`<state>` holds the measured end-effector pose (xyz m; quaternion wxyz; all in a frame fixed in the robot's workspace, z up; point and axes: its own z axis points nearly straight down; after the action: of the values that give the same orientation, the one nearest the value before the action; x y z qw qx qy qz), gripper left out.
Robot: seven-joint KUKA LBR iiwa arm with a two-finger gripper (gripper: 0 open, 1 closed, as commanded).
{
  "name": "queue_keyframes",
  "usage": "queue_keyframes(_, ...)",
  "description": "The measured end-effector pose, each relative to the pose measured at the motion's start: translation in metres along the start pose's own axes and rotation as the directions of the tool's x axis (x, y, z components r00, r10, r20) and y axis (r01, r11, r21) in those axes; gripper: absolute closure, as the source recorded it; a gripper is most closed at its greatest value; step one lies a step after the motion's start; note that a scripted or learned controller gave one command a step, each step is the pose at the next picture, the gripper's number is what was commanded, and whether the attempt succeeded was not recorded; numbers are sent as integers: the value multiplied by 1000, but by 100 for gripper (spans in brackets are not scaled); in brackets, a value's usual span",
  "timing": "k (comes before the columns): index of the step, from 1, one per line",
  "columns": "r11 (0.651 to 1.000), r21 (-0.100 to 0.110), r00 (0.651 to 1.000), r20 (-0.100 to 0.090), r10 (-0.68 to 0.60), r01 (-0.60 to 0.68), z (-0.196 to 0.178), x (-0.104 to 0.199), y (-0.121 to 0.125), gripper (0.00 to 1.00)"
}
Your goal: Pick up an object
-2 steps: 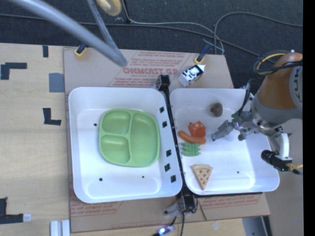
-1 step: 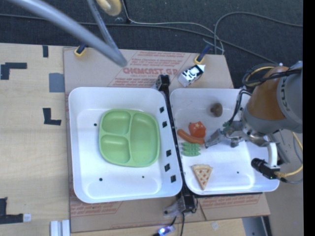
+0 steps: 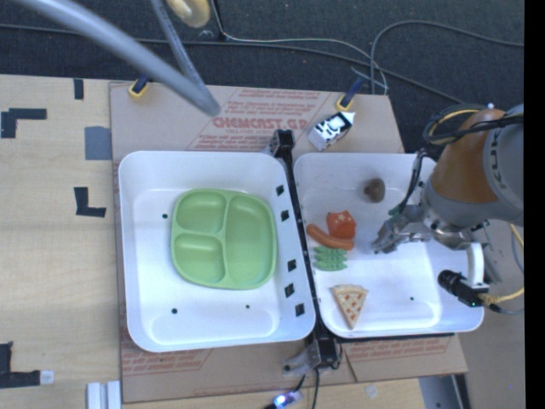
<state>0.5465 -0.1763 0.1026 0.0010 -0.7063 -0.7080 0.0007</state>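
Objects for picking lie in the right bin (image 3: 426,309): a sausage (image 3: 329,237) and red piece (image 3: 341,222) left of my tool (image 3: 385,239), a green bit (image 3: 330,258), a pizza slice (image 3: 349,302), a brown lump (image 3: 374,189). I judge this the approach step; I cannot tell the tool's state. Next I'd lower onto the sausage. A green plate (image 3: 225,238) fills the left bin (image 3: 140,254) on the desk (image 3: 51,271).

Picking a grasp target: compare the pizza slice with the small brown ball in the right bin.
The pizza slice is flat, triangular and tan with reddish spots; the brown ball is rounded, dark and plain. The slice looks larger. It lies near the right bin's front edge, the ball near its back edge. Both lie apart from the gripper.
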Motion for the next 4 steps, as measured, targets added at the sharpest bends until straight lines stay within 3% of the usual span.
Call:
queue_keyframes(2, 1000, -7, 1000, 3, 1, -1, -120, -6, 12, 100)
queue_keyframes(3, 1000, -3, 1000, 1, 1, -1, -128, -6, 12, 100)
queue_keyframes(4, 1000, -1, 1000, 0, -3, 3, -117, 48, 13, 100)
